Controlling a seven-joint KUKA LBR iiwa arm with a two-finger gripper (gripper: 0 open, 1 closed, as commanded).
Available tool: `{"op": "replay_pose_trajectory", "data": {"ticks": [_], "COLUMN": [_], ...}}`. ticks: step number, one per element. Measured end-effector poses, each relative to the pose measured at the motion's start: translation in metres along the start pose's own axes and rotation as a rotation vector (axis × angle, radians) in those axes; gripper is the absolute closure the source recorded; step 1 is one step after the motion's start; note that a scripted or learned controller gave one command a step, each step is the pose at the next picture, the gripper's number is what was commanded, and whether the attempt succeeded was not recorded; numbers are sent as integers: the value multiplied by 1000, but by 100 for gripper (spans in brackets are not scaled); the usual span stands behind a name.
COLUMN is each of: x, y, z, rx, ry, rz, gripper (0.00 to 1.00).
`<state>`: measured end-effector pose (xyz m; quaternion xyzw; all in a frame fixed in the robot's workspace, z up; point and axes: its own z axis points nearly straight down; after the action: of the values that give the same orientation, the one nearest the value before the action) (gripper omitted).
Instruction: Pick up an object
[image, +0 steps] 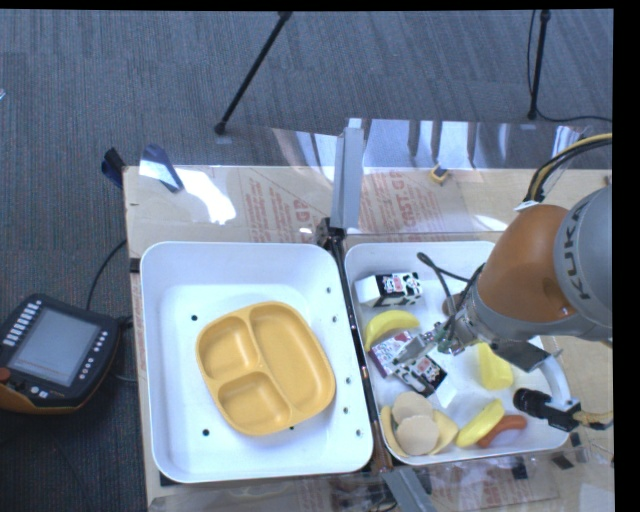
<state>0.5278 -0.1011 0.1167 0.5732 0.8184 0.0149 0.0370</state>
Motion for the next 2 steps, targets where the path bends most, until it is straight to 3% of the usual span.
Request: {"op": "replay_pose_trajectory", "data": {"ticks": [1,2], "x": [-17,12], "y": [5,-29], "z": [3,1], "rx": [23,12], "ry": [33,6], "rz": [301,357], "gripper": [0,0]}}
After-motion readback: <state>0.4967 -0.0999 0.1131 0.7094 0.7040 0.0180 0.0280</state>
